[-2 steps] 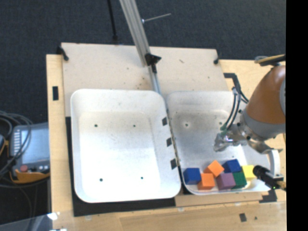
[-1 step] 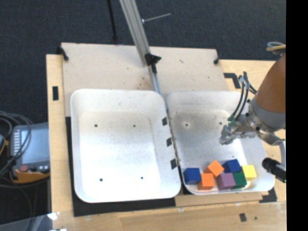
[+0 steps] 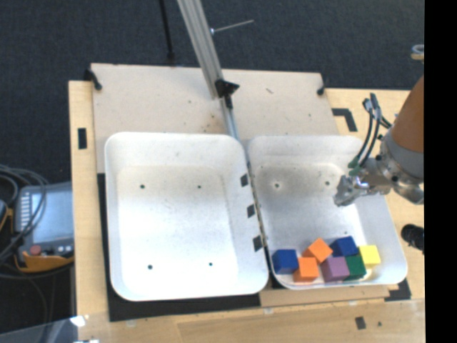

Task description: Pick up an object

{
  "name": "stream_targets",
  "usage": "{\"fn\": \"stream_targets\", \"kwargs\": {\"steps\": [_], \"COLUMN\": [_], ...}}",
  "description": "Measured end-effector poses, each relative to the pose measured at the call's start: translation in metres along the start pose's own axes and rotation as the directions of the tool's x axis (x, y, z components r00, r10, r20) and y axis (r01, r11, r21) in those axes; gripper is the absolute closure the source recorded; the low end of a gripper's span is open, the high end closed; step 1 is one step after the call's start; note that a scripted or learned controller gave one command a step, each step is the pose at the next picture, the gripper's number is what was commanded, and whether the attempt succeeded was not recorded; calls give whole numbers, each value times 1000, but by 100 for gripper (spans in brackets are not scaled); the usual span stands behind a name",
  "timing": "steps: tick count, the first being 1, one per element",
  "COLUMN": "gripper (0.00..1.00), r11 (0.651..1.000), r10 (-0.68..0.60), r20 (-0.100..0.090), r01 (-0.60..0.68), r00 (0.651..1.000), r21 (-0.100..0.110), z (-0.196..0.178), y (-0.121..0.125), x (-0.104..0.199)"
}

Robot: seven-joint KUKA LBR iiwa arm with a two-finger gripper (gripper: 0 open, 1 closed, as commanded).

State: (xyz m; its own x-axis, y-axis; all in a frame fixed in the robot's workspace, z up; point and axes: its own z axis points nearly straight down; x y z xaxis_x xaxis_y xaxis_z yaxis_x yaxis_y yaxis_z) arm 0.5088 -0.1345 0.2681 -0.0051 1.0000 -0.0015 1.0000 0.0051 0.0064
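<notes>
Camera view, looking down at a slant on the bench (image 3: 207,98). Two shallow white bins sit side by side on it, their inner walls touching along the middle. The left bin (image 3: 121,213) shows a scuffed, speckled floor with a few dark dots. The right bin (image 3: 285,156) carries all the objects, gathered in its near corner.

Objects noted: a blue cube (image 3: 285,260) at the left end of the cluster; an orange cube (image 3: 308,268) just beside it; a second orange cube (image 3: 320,249) behind that one, turned at an angle; a purple cube (image 3: 333,269) near the front wall; a green cube (image 3: 355,266) touching the purple one; a second blue cube (image 3: 345,246) behind these; a yellow cube (image 3: 370,255) at the right end, close to the bin wall. The cubes lie packed together, several touching.

The arm (image 3: 407,131) enters from the right, orange band visible above the wrist, with cables looping beside it. The claw (image 3: 345,191) hangs over the right bin, toward its right side, well apart from the cube cluster and farther from the camera than it. No cube sits between its fingers. Whether the claw is released or clenched cannot be told from this angle.

An aluminium mast (image 3: 200,34) rises from the rear of the bench between the bins. A grey pendant unit (image 3: 43,216) lies off the bench at left.
</notes>
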Motion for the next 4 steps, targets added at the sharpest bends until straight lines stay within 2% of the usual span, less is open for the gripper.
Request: {"fn": "stream_targets", "kwargs": {"steps": [2,4], "gripper": [100,100], "r11": [1000,1000], "r10": [-3,0], "r20": [-2,0], "r01": [3,0], "r00": [1000,1000], "r21": [4,3], "z": [-5,20], "y": [34,75], "x": [96,174]}}
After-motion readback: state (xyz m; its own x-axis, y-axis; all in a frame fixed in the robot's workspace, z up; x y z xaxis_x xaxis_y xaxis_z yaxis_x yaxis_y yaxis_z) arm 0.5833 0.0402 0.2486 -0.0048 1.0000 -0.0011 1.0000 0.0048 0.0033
